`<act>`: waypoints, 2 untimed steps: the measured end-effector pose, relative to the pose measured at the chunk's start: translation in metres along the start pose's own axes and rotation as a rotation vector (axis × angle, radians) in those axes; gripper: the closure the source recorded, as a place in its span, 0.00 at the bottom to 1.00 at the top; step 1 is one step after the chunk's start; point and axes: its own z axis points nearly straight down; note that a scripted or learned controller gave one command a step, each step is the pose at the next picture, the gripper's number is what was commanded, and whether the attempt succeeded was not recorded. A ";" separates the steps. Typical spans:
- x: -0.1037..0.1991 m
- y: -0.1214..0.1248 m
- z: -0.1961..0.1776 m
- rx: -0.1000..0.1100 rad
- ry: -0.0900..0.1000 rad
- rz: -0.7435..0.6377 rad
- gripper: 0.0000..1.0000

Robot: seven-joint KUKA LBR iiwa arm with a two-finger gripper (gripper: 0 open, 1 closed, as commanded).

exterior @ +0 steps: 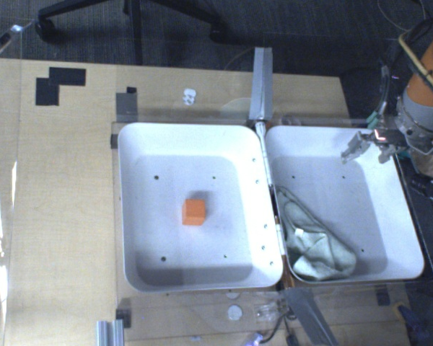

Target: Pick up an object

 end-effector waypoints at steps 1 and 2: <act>0.008 -0.085 0.106 -0.005 -0.001 -0.122 0.00; 0.009 -0.084 0.097 -0.006 0.000 -0.125 1.00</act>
